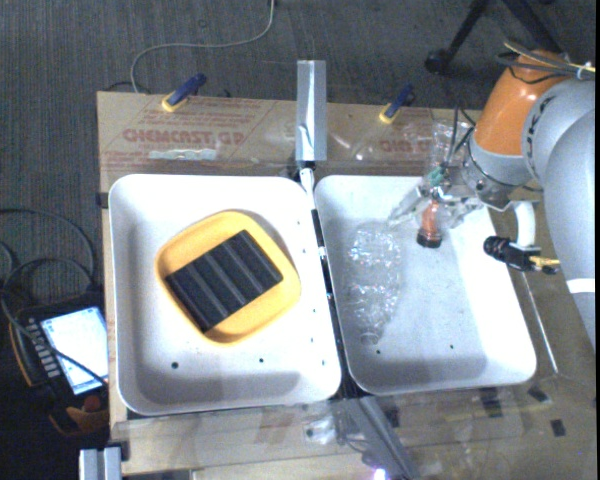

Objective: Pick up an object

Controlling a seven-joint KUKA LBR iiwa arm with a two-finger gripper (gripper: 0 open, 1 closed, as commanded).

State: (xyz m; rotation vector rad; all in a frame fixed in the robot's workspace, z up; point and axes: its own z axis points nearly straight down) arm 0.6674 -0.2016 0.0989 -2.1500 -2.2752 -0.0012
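Note:
In the left bin lies a yellow rounded dish with a black ridged insert. A crumpled clear plastic bottle lies in the left half of the right bin, running from near the back wall toward the middle. My gripper hangs over the right bin's back right part, just right of the clear plastic's upper end. A small reddish-brown thing sits right at its tip; whether it is gripped is unclear.
A metal post stands behind the rim where the two bins meet. Two blue clamps hold the board at the back. A tablet lies off the bench at left.

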